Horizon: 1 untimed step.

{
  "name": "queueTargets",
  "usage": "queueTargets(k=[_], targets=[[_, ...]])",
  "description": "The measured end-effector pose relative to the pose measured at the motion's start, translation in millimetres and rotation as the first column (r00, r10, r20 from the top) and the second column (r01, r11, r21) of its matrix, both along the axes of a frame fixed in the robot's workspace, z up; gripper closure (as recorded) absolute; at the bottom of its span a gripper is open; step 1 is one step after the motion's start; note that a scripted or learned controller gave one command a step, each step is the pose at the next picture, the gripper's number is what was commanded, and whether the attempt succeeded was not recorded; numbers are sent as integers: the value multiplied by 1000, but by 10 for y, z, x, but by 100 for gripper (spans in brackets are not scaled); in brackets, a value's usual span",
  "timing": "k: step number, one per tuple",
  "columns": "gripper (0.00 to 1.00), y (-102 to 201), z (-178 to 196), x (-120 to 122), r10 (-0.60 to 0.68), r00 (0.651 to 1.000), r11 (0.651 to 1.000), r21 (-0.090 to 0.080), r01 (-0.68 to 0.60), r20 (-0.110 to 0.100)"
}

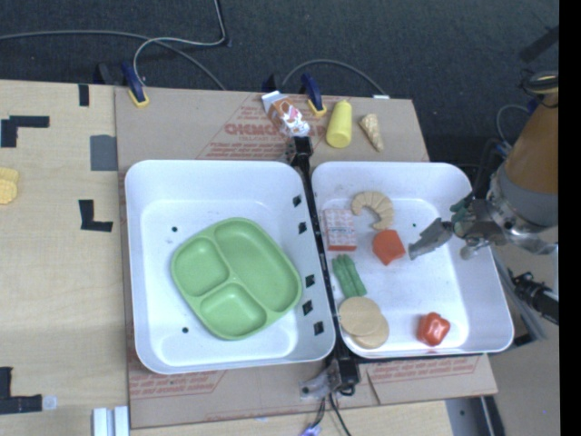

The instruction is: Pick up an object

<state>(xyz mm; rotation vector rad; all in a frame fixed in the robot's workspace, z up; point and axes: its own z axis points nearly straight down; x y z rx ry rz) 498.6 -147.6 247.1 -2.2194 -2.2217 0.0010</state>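
Lying just left of the hand, a red block.

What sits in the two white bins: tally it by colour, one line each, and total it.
Green: 2, divided plate in the left bin, long green vegetable in the right bin
Red: 2, red block, red pepper
Tan: 2, croissant, round crackers
White: 1, small packet
Total: 7
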Motion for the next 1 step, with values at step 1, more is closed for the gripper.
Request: queueTargets(k=[1], targets=[[0, 184, -1104, 851, 0, 1000, 1000, 0, 0, -2]])
